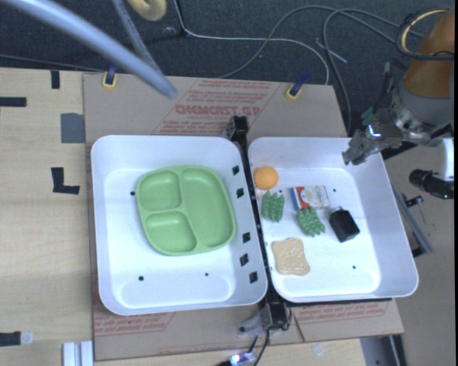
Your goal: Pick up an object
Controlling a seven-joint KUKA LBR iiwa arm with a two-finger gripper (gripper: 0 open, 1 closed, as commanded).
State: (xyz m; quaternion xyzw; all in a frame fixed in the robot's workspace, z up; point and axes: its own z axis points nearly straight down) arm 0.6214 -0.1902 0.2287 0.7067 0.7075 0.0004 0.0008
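While I am hanging my gripper [356,152] over the far right corner of the right bin [389,227], I am recording what the overhead camera is showing. My tool is sitting high above the bin rim, and I cannot tell from this slant whether it is released or clenched; nothing is showing in its grasp.

Six items are lying in the right bin: an orange ball [266,178] at the far left, a small printed packet [311,197] mid-bin, two green leafy pieces [273,205] [311,222], a black block [343,225] and a slice of toast [291,256] toward the near side.

I am judging the black block the likeliest pick. It is lying nearest my tool, straight toward the near side and slightly left of it, apart from the packet and just beside the second leafy piece. Its long axis is running diagonally, far-left to near-right, so I am expecting to turn my wrist across that line.

A green divided plate [186,209] is occupying the left bin [107,227].
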